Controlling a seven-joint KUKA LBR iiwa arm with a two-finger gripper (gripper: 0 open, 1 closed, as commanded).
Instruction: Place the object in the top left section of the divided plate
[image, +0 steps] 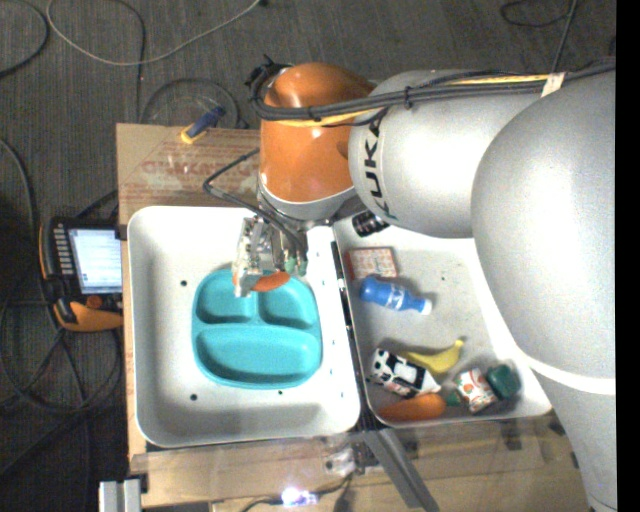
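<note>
arm: entered from frame right, filling upper right | orange band: upper centre | gripper (262, 268): pointed down, centre-left, fingers closed on small orange object (272, 282)

I work in a robotics lab: my bench (150, 170) stands on grey carpet strewn with loose cables (90, 40), a teach pendant (85, 265) lies at its left, and toy items fill the right bin (460, 270).

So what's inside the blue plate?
An orange object sits at the claw over the blue plate's top edge. The other sections look bare; the claw covers the spot beneath it.
</note>
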